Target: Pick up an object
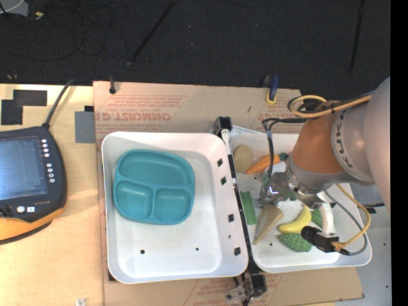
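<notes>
In the right bin (357, 260), a tan cone (266, 222) lies just below the gripper (275, 193); whether that gripper is gripping cannot be told. A banana (295, 222) sits beside the cone, a carrot (262, 164) and egg (243, 155) above it.

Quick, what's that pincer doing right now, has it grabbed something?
Pincer: cannot be told. It sits low in the right bin among the toy foods, beside the cone; nothing is visibly held.
</notes>
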